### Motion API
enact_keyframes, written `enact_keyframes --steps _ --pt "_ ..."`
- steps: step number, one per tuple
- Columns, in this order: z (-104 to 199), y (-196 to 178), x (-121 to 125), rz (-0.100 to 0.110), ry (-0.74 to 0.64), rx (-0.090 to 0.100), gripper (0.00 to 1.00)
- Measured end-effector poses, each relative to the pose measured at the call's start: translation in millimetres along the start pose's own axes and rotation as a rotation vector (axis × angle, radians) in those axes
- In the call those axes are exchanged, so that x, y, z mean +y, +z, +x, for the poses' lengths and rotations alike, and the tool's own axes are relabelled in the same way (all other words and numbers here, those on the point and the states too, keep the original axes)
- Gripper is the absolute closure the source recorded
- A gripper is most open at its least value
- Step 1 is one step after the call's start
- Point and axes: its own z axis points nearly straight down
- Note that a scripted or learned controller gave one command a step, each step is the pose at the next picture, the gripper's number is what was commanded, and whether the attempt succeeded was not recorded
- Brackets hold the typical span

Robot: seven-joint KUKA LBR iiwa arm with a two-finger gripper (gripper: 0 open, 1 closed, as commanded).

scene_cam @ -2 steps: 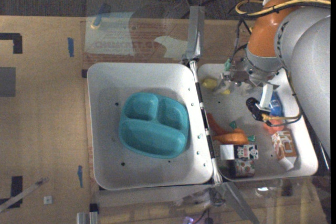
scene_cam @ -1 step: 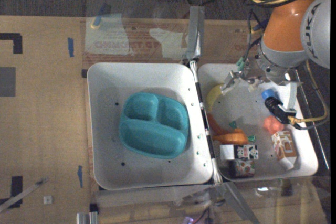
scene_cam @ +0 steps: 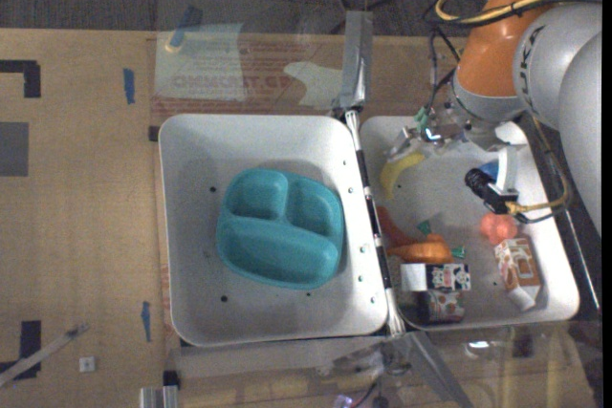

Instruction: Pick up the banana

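Progress: early; banana (scene_cam: 400,169) not lifted, lying on the floor of the right bin (scene_cam: 559,296).
Banana place: far-left corner of the right bin, close by the divider between bins.
Pincer (scene_cam: 427,135): poised just beyond the banana's far end, nothing seen between it; wide or narrow, cannot tell.
Left to do: close on the banana, raise it clear.
Bins: two, white, side by side on the counter (scene_cam: 76,234).
Teal divided plate (scene_cam: 280,227): one, in the left bin (scene_cam: 186,153).
Bananas: one.
Small cartons: three, along the near side of the right bin.
Orange pieces: two, mid-bin.
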Motion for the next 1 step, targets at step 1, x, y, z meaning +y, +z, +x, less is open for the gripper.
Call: enact_keyframes --steps 1 --pt "-26.9 22.9 -1.7 0.027 0.022 0.005 0.0"
